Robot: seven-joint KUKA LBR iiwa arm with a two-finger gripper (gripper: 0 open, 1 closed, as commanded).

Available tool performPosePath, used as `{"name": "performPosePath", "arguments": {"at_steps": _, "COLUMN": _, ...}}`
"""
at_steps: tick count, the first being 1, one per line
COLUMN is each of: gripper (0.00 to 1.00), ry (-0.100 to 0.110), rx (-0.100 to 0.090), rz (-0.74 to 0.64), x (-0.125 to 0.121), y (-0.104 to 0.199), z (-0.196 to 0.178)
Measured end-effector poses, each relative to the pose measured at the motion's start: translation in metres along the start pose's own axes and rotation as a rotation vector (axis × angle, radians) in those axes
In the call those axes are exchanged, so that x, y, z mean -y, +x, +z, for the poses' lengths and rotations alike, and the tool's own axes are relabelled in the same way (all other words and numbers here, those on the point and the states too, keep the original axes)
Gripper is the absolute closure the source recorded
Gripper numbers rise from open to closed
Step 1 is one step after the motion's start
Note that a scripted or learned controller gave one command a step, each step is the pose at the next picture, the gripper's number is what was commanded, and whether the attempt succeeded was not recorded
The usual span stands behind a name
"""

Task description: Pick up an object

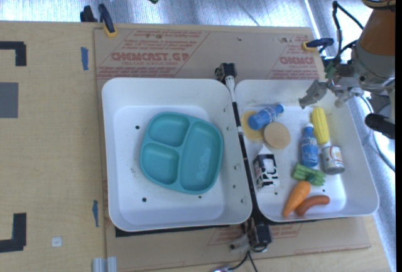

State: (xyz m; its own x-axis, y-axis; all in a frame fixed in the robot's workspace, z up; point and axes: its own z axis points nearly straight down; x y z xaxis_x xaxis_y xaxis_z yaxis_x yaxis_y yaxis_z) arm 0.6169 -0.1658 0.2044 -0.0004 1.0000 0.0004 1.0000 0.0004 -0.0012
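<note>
The right bin (361, 201) holds a cluster of toys: a corn cob (320, 124) at its 1 o'clock, a blue bottle (308, 146) just beside it, a can (333, 159), a carrot (296, 198), a sausage (312, 203), a green piece (308, 174), a tan disc (276, 136), a second blue bottle (264, 116) and a black-and-white block (266, 171). The gripper (326, 92) hovers at the bin's 1 o'clock, above the corn, fingers spread wide around nothing. The left bin (119, 157) holds a teal divided plate (181, 152).

A divided plate (181, 152) lies in the left bin (119, 101); toy foods (312, 142) fill the right bin (364, 195).
</note>
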Motion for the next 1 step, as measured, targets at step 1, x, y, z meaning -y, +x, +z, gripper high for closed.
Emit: {"name": "performPosePath", "arguments": {"at_steps": 1, "gripper": 0.00, "ry": -0.002, "rx": 0.000, "rz": 0.012, "x": 0.0483, "y": 0.0029, "z": 0.1190}}
